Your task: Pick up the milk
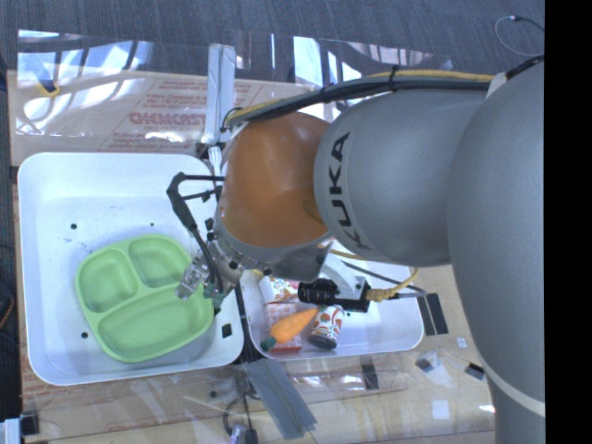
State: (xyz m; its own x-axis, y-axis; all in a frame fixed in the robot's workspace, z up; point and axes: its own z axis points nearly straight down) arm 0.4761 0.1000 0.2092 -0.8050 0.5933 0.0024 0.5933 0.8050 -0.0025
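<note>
1. The pincer (pixel 197 282) hangs low over the left bin (pixel 46 248), at the end of the grey arm (pixel 416 183), just below the orange band (pixel 268 183).
2. Whether the pincer is spread or pressed together cannot be told; its tip is small and partly blurred against the bin wall. Nothing can be seen held in it.
3. Directly under and to the view's left of the pincer lies a green divided plate (pixel 139 326). The pincer's tip is over the plate's right rim, at or just above it.
4. The right bin (pixel 398 336) lies on the pincer's other side, to the view's right, with the wall between the bins just beside the pincer. The arm hides much of this bin.
5. A white pack with red print (pixel 280 290), which seems to be the milk, lies in the right bin near the pincer, to its right and at about the same height in the view. The arm covers its upper part, and it is apart from the pincer.
6. An orange carrot (pixel 292 324) lies just below the white pack, right of and lower than the pincer.
7. A small patterned can (pixel 325 328) lies just beside the carrot, farther from the pincer.
8. The surface (pixel 388 387) shows below the right bin.
</note>
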